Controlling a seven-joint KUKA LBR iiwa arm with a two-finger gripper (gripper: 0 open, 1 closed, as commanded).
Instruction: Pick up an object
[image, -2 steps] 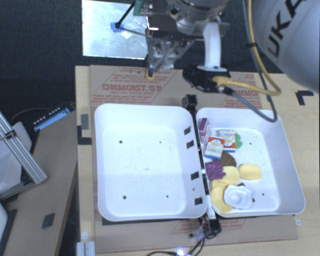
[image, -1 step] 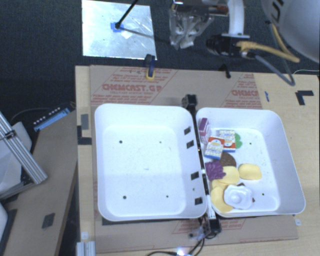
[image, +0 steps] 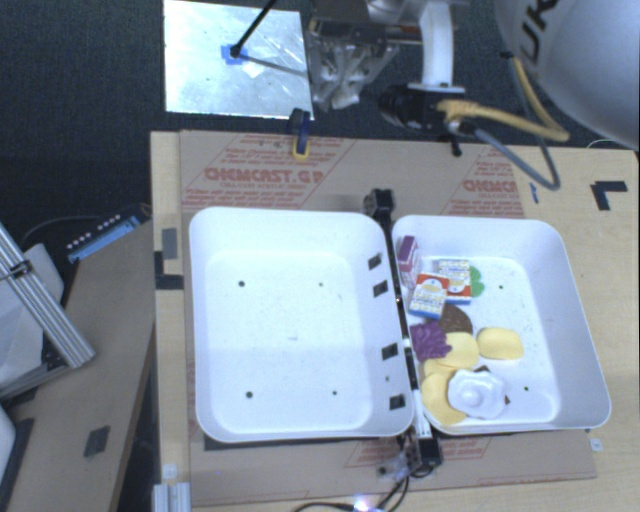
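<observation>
Gripper (image: 338, 88) hung way up top, past the far edge of the bench, nowhere near the bins.

Couldn't tell if it was open or closed, too blurry up there. All the stuff sat in the right bin (image: 560, 290), bunched toward its left side: a small box (image: 428, 296) leaning on a flat card (image: 450, 276), a purple piece (image: 430, 342), a brown one (image: 457, 319), some yellow bits (image: 499, 343), and a white cap (image: 474, 394) near the front. The left bin (image: 290, 330) sat right beside it, touching along the middle.

Two white bins (image: 290, 225), one arm (image: 435, 45)
</observation>
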